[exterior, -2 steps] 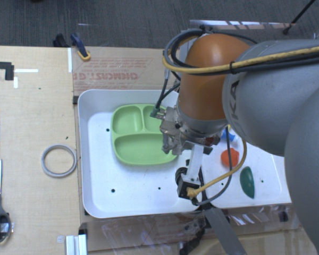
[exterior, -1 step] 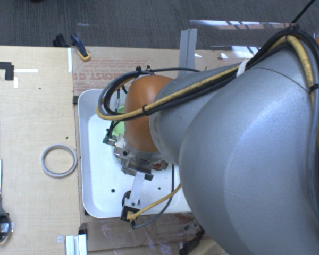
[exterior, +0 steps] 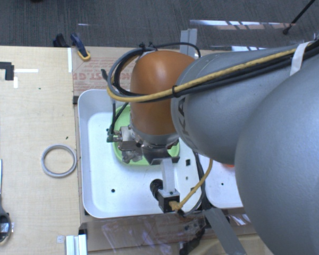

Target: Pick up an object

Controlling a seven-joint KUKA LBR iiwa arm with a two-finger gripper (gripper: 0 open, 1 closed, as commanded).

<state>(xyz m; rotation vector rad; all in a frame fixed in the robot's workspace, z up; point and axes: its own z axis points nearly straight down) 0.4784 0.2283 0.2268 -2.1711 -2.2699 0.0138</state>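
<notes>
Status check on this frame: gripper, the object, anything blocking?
Gripper low in the white bin, fingers hidden. Green object directly under it, mostly covered. Arm blocks the view of any grasp.

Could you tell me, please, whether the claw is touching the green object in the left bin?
Cannot tell. In the camera view the arm's wrist covers the claw and most of the green object, so neither contact nor gap shows inside the white bin.

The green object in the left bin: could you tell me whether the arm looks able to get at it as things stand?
Probably yes. The arm's wrist hangs directly over the green object in the white bin, with nothing visible between them. The wrist hides most of the object, so the gripper's exact alignment cannot be judged.
</notes>
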